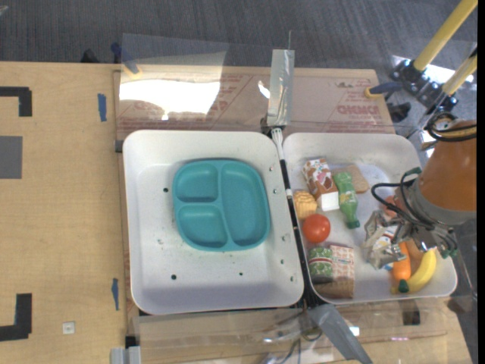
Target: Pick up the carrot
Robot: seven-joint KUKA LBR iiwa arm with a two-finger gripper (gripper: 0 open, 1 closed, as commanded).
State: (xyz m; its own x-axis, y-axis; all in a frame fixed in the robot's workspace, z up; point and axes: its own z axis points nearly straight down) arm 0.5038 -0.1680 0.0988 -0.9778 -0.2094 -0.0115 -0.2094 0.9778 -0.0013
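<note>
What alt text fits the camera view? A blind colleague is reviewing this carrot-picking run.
The robot arm reaches from the right into the right bin, its gripper low over the carrot beside a banana. A tomato and green bottle lie nearby; the left bin holds a teal divided plate.

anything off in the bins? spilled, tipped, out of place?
Nothing spilled. The toy food lies jumbled in the right bin; the carrot is wedged against the banana under the gripper. The teal plate sits flat.
</note>
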